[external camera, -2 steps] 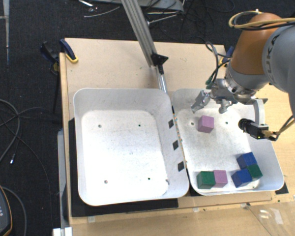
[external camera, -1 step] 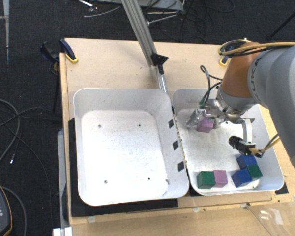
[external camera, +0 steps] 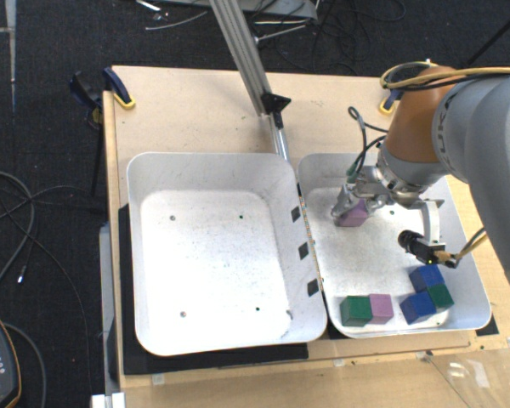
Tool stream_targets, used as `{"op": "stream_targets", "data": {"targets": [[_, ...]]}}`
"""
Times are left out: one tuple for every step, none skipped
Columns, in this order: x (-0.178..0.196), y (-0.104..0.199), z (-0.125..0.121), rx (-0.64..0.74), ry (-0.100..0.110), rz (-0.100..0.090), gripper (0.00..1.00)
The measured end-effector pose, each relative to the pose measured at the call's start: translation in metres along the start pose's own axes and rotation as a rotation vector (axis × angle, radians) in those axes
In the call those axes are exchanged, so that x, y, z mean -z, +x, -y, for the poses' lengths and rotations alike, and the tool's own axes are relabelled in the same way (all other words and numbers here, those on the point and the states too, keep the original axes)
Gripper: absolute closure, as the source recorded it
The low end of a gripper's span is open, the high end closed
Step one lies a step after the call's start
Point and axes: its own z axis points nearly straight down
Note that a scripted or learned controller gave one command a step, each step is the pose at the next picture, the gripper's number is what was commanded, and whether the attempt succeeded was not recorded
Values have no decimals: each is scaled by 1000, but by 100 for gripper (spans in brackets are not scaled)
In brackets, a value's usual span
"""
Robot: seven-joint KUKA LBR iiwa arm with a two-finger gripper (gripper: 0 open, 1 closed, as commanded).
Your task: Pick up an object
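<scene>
My gripper [external camera: 354, 209] hangs over the far left part of the right bin [external camera: 370, 262], pointing down from the grey arm with the orange band. A small mauve block [external camera: 354, 218] sits between its two fingertips, and the fingers are shut on its sides. The block is close to the bin floor; I cannot tell whether it is lifted off it. Near the bin's front edge lie a green block [external camera: 355, 310] and a pink block [external camera: 381, 308] side by side. To their right are a blue block [external camera: 417, 306], a second blue block [external camera: 426, 276] and a small green block [external camera: 441, 295].
The left bin [external camera: 136, 177] stands beside the right one, divided from it by a raised rim with black clips [external camera: 304, 249]. A metal pole [external camera: 246, 53] slants over the bench's back. Cables and a black connector [external camera: 410, 243] hang off the wrist.
</scene>
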Motion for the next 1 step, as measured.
{"op": "stream_targets", "data": {"targets": [[95, 73, -34, 9, -9, -3, 100]]}}
